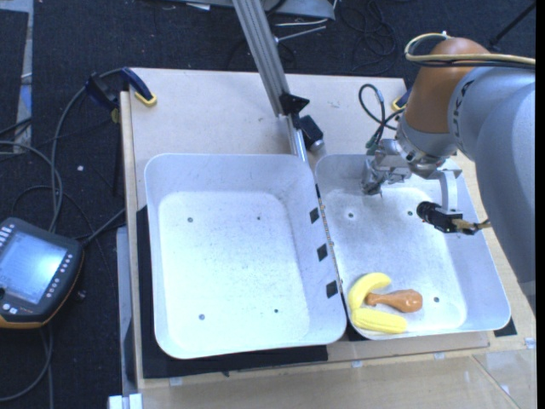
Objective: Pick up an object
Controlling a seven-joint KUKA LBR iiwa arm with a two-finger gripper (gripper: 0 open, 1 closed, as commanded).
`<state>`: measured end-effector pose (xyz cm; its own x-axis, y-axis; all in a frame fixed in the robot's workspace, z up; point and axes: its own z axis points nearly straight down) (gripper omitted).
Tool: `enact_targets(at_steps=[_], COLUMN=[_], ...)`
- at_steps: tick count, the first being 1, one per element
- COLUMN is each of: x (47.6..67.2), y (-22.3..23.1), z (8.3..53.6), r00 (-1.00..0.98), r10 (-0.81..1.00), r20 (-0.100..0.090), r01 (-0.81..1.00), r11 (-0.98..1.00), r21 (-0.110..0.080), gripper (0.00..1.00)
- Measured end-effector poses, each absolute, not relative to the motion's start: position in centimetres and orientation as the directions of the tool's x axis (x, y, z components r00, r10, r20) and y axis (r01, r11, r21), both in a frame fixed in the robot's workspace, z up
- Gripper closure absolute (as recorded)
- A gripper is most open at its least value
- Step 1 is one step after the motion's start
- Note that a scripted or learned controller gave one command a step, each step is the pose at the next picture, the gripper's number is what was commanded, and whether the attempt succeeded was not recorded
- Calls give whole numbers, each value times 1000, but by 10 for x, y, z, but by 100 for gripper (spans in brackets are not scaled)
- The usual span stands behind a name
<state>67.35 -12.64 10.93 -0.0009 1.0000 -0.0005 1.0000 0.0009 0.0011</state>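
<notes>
Three toys lie together at the near edge of the right bin (477,262): a curved yellow banana (368,285), a brown drumstick (400,300) beside it, and a second yellow piece (378,320) just in front. My gripper (373,182) hangs low over the far left corner of that bin, well away from the toys, with nothing seen in it. The grey arm with its orange band (438,83) reaches in from the right above it.
The left bin (170,228) adjoins the right one, with black clips (323,250) along the shared wall. A slanted metal post (266,54) rises behind the bins. A black cable plug (436,216) hangs off the wrist. A teach pendant (32,271) lies far left.
</notes>
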Motion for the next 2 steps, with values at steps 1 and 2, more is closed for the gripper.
enact_targets(at_steps=[1, 2], x=[673, 668], y=[-133, -133], z=[170, 215], r00=[0, 0], r10=[1000, 1000], r20=[-1, -1], r01=[1000, 1000], r11=[0, 0], r21=[6, 4], gripper=[100, 100])
